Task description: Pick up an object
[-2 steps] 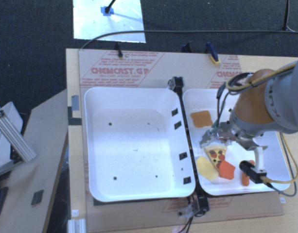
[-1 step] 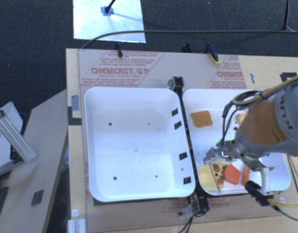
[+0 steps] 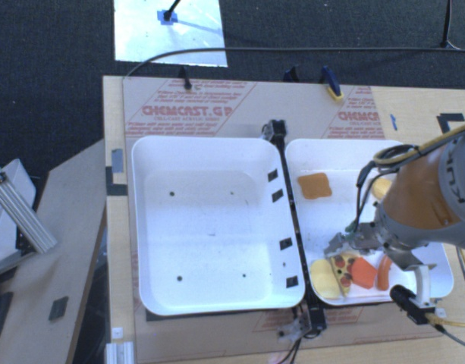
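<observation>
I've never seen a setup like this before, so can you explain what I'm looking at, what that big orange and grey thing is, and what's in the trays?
One camera looks down at a slant on a bench bearing two shallow white bins. The grey and orange shape is a robot arm reaching in from the right; its pincer hangs low in the right bin, above a cluster of toy foods: a pizza slice, red pieces, a yellow piece. An orange-brown square lies apart. Whether it holds anything is unclear. The left bin sits alongside.
</observation>
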